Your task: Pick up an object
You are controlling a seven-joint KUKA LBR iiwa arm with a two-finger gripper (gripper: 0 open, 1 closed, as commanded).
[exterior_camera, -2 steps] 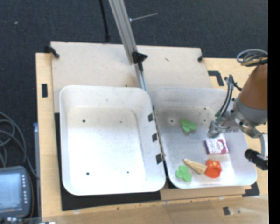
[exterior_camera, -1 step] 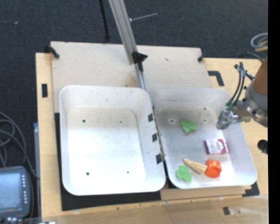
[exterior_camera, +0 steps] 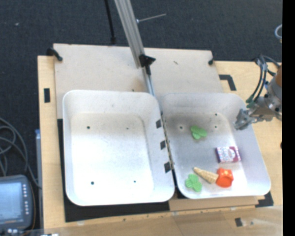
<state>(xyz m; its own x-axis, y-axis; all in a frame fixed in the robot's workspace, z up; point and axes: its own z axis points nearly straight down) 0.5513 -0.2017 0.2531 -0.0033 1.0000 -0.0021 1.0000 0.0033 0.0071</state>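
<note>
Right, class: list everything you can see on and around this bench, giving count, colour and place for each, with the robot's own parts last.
Bins: two, white, side by side on the bench; left bin, right bin.
Green pieces: two, in the right bin; one near its middle, one at its front.
Purple packet: one, purple and white, right bin, right of centre.
Cone: one, tan, right bin front, lying flat.
Orange piece: one, orange-red, at the cone's right end.
Metal post: one, grey, behind the bins.
Screen unit: one, grey, lower left.
Gripper: one, grey, at the right bin's right rim.
</note>
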